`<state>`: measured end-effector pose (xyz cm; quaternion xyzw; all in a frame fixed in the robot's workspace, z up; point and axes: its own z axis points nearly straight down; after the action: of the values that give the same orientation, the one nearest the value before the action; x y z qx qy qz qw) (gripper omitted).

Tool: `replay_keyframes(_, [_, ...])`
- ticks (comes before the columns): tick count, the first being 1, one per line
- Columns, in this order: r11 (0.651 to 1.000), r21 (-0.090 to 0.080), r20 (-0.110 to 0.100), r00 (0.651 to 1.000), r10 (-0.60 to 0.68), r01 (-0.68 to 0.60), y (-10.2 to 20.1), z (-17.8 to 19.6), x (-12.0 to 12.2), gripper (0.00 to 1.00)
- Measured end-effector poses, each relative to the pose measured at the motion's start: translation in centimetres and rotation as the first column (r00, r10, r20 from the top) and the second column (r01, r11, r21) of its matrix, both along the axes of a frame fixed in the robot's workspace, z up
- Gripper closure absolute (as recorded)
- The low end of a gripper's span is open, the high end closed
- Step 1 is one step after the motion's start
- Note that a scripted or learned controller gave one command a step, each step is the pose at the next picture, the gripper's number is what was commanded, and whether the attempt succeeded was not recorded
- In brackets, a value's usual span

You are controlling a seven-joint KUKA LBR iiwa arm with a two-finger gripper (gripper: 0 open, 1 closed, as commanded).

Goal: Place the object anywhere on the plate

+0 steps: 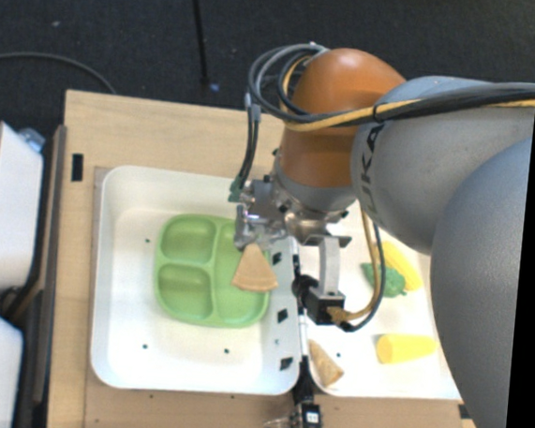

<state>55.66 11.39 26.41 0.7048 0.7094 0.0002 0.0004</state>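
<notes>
Gripper [251,238] above green plate [191,272] in left bin [119,241], fingers seemingly pinching top of tan wedge [254,273] over plate's right edge.

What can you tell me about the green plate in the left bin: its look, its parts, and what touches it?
The light green plastic divided plate lies flat in the left shallow white bin, near the bin's right side. It has rounded corners and raised ridges that split it into compartments: two stacked on its left, and one on its right. A tan wedge-shaped piece overlaps its right part, just under the hand; whether it rests on the plate is unclear.
</notes>
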Motion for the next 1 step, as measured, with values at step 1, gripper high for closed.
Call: replay_keyframes(1, [1.000, 0.000, -0.003, 1.000, -0.001, 0.001, 3.78, -1.88, -0.13, 1.00])
